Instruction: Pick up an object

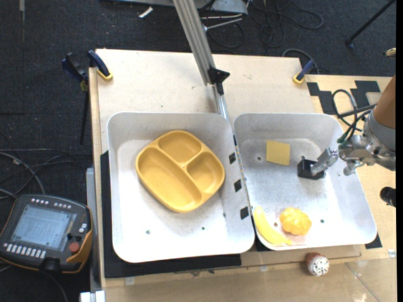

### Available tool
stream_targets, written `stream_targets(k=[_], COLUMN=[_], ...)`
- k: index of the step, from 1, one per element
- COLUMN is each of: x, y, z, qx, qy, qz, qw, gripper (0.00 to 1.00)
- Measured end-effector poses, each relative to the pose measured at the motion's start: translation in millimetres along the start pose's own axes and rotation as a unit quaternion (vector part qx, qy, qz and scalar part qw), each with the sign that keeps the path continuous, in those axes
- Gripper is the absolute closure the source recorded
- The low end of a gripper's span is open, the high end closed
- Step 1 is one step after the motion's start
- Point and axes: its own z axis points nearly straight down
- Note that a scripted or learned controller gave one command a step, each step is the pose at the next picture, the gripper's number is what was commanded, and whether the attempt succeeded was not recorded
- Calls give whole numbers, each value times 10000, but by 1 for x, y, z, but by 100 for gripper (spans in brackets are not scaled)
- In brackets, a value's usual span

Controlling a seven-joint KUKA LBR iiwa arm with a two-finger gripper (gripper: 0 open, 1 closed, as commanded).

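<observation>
Gripper (354,156) over white rt bin's (347,207) right edge; jaw state can't tell. Flat yellow square, poss. sponge (278,152), nr back edge; yellow plastic banana (267,230) at front edge.

A yellow divided plate (181,170) lies in the left bin (129,234).

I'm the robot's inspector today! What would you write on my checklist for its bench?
Surface: wooden bench bearing a left bin and a right bin, both white.
Job's things: yellow divided plate in the left bin; yellow square, banana and yellow round lump in the right bin.
Clutter: spotted white ball on the bench, outside the bins.
Grippers: gripper over the right bin's right side, apart from the yellow things.
Cables: black cables on the floor behind the bench.
Surroundings: control pendant on the floor at left; slanted metal pole.
</observation>
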Motion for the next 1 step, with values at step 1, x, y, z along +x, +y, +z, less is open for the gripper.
stream_targets(k=[1], x=[0], y=[0], z=[0], qx=[0], qy=[0], qz=[2], qw=[10000], gripper=[0])
